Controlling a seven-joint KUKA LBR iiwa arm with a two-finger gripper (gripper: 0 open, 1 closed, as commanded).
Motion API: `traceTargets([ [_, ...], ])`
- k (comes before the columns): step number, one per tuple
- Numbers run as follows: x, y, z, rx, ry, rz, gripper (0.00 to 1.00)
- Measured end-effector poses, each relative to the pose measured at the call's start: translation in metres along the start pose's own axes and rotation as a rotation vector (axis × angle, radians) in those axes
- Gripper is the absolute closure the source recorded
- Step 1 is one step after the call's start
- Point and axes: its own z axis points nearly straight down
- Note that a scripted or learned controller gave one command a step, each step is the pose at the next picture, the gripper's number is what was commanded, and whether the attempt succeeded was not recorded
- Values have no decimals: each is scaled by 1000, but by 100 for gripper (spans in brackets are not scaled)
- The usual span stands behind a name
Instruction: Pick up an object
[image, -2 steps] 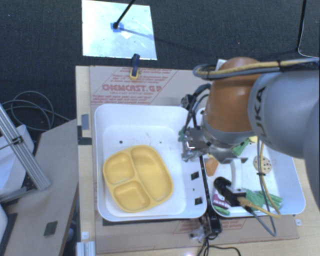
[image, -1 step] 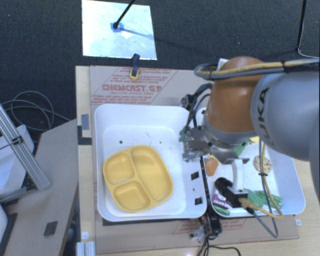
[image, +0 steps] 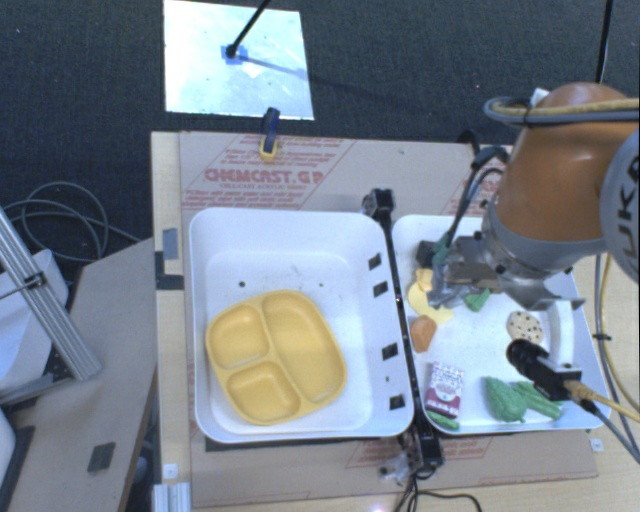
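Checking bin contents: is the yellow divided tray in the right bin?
No, the yellow divided tray lies in the left bin.

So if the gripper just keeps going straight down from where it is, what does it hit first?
Most likely the yellow object under the gripper in the right bin, with the orange piece just beside it. Depth is hard to judge from this slant.

Even, bright overhead light; glare on the foil sheet (image: 238, 58); soft shadows inside the white bins (image: 290, 240); the arm (image: 565, 170) appears slightly blurred.
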Motion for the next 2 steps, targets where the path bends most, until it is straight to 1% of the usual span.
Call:
traceTargets([
  [1, 77, -3, 44, 12, 3, -16, 100],
  [2, 86, -2, 34, 7, 2, -10, 100],
])
